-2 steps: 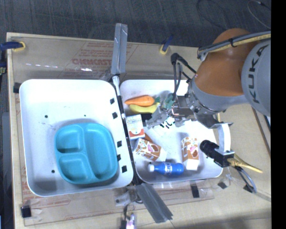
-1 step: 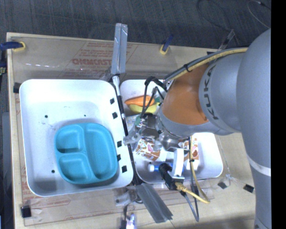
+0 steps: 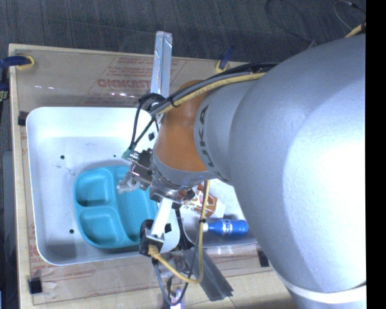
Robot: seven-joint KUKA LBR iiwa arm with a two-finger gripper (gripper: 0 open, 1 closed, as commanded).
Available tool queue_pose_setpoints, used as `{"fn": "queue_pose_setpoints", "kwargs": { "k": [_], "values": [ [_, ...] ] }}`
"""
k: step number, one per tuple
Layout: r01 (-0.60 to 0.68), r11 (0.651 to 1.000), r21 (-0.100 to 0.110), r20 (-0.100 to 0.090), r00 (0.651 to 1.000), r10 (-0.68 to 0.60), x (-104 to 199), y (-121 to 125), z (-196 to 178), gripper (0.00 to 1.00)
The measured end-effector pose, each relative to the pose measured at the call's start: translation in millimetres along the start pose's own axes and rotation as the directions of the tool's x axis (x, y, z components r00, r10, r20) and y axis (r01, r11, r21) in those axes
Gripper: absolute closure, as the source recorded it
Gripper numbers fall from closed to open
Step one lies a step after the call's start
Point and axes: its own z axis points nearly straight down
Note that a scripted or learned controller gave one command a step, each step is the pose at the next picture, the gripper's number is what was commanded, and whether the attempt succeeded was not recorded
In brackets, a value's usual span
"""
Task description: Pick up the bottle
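Now | pincer (image 3: 128, 180) over blue tray (image 3: 96, 201) | bottle (image 3: 226, 226) lies apart from it | opening unclear

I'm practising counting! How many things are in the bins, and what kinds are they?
tray: 1
bottle: 1
packet, orange and white, partly covered: 1
Total: 3 that can be seen; more may be hidden.
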Motion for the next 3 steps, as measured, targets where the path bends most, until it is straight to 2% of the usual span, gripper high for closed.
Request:
{"fn": "queue_pose_setpoints", "kwargs": {
  "k": [1, 2, 3],
  "values": [
    [-0.366, 0.931, 0.003, 0.002, 0.931, 0.366, 20, 49, 1, 0.00],
    [-0.636, 0.772, 0.000, -0.002, 0.772, 0.635, 43, -23, 99, 0.00],
    [-0.628, 0.779, -0.005, -0.021, 0.778, 0.627, 49, -18, 87, 1.00]
  ]
}}
